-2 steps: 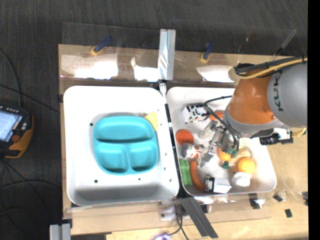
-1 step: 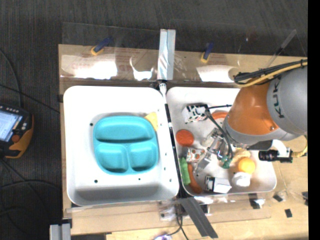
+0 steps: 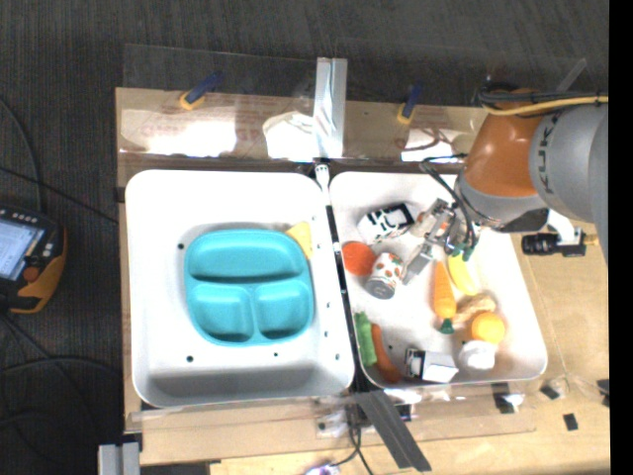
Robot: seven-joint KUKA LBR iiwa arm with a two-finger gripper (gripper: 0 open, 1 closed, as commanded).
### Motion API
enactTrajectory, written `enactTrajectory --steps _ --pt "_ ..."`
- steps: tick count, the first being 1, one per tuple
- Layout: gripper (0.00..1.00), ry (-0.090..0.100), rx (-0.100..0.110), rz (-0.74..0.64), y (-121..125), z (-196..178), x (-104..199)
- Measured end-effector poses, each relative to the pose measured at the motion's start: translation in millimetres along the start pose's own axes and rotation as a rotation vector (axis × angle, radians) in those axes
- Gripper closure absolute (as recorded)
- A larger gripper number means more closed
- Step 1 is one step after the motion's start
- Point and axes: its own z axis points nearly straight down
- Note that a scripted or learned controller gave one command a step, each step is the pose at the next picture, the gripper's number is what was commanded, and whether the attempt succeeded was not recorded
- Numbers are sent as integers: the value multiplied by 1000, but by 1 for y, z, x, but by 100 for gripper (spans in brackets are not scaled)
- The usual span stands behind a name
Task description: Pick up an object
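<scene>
My claw (image 3: pixel 435 234) hangs low in the right bin (image 3: pixel 524 354), in the right half of the frame; I cannot tell how it is set or whether it has hold of anything. Just below and left of it lies a small cup (image 3: pixel 385 274), beside an orange carrot (image 3: pixel 444 293). The left bin (image 3: pixel 148 364) holds a blue tray (image 3: pixel 249 283).

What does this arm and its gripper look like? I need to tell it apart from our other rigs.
A bulky grey arm with dark KUKA lettering and a glossy orange band above the wrist. The gripper is a small metallic-grey assembly.
</scene>
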Motion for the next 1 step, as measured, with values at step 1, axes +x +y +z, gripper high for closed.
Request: enactTrajectory --steps 1 --pt "0 1 -1 185 -22 -1 46"
